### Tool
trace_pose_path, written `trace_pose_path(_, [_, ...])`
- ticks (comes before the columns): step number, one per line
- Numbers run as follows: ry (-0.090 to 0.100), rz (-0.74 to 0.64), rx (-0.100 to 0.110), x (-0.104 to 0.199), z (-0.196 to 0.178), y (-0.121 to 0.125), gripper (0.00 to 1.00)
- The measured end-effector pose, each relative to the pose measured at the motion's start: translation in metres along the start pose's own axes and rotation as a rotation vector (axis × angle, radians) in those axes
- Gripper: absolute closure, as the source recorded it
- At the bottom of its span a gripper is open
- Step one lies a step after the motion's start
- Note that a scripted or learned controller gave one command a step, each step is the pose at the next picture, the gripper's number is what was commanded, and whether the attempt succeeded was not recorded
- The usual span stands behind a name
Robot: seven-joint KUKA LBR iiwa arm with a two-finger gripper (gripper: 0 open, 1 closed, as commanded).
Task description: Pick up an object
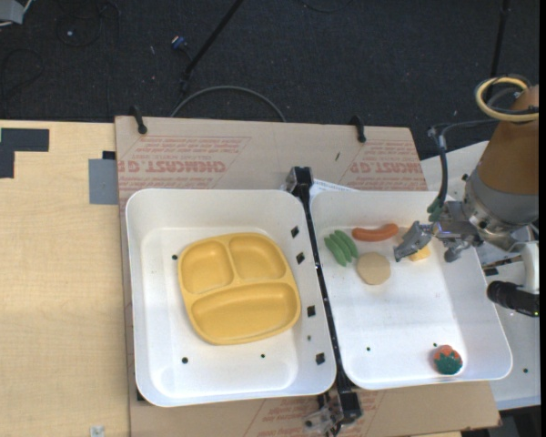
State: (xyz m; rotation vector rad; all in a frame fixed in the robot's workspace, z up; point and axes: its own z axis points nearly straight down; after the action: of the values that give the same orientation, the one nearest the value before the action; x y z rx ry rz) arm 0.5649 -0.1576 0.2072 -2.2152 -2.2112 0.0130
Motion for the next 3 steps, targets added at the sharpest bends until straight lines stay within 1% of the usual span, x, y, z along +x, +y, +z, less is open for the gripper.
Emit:
trace_pose_path(1, [-0.002,-0.002,-0.013,0.0,-0.007,0.003,0.0])
trace_pose_path(2, [0.0,-0.002,-0.006,0.01,0.044,0.002,0.0])
trace_pose_path(3, [0.0,-0.003,-0.005,0.02,0.098,0.004,0.0])
